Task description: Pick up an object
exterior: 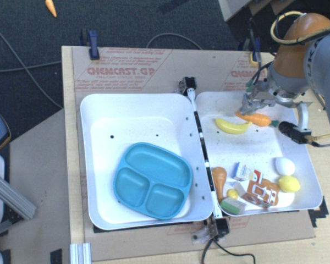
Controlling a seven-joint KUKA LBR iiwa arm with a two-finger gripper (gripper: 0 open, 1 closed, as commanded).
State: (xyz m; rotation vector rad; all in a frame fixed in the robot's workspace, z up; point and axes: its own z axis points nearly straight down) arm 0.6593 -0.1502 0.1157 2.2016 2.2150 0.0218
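Your claw sits just above the carrot (beside the banana), seemingly touching; its grip I cannot tell.

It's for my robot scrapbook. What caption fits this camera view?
Gripper down over a carrot beside a banana in the right bin; blue plate in the left.
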